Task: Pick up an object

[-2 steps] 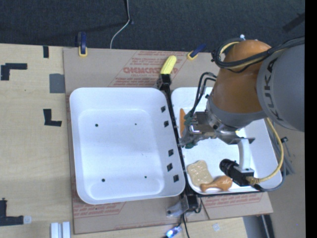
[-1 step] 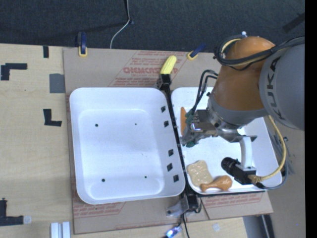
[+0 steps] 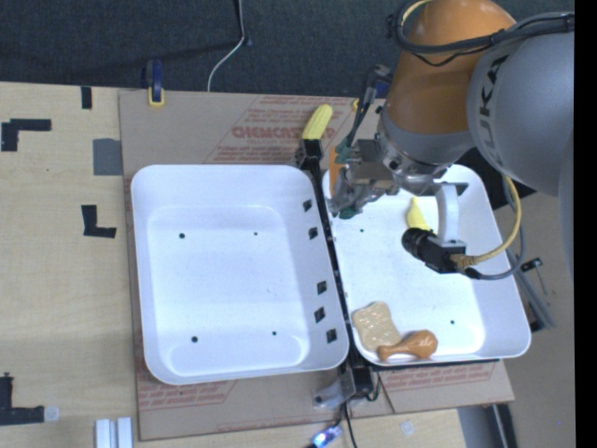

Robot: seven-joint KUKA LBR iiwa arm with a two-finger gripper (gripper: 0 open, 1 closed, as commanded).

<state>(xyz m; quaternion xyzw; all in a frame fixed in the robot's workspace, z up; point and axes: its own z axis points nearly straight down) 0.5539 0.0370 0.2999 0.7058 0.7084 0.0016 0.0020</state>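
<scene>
My gripper (image 3: 347, 199) hangs low over the far left corner of the right bin (image 3: 466, 343), close to the wall between the bins. The arm's orange band and grey wrist cover most of it from above. A yellow object (image 3: 416, 215) peeks out beside the wrist, lying in the right bin just right of the gripper. At the near left of the same bin lie a tan cracker-like piece (image 3: 374, 323) and a brown drumstick-shaped toy (image 3: 409, 346), touching each other. I see nothing between the fingers.
The left bin (image 3: 224, 269) lies beside the right one, joined by black clips. A yellow-handled tool (image 3: 315, 124) rests on the cardboard behind the bins. A black cable plug (image 3: 431, 248) hangs from the arm above the right bin.
</scene>
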